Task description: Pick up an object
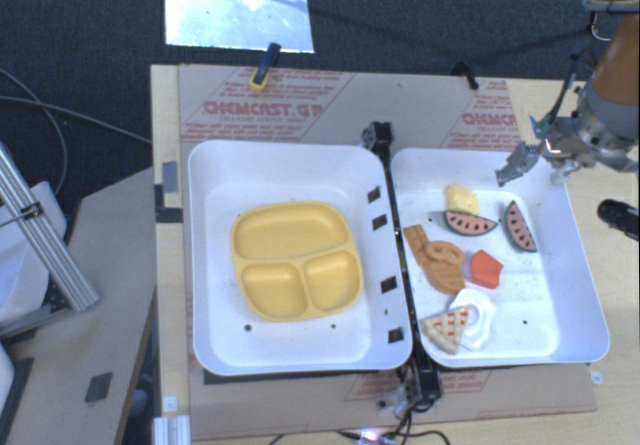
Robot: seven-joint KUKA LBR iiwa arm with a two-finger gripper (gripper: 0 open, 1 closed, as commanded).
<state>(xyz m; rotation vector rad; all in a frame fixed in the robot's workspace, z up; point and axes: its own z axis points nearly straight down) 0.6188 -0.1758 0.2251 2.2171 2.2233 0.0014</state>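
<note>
Left bin (210, 173) holds a yellow tray (296, 259). Right bin (575, 303) holds cheese (461, 199), two melon slices (470, 224) (518, 226), a pretzel (437, 260), a red block (486, 269) and a pizza slice (449, 327) on a white piece (478, 317). The gripper (530, 161) hangs over the right bin's far edge, above and apart from the food; how wide its fingers stand, I cannot tell.

Red "CHEMCAST GP", seemingly, on brown board (300, 98) beneath bins.
</note>
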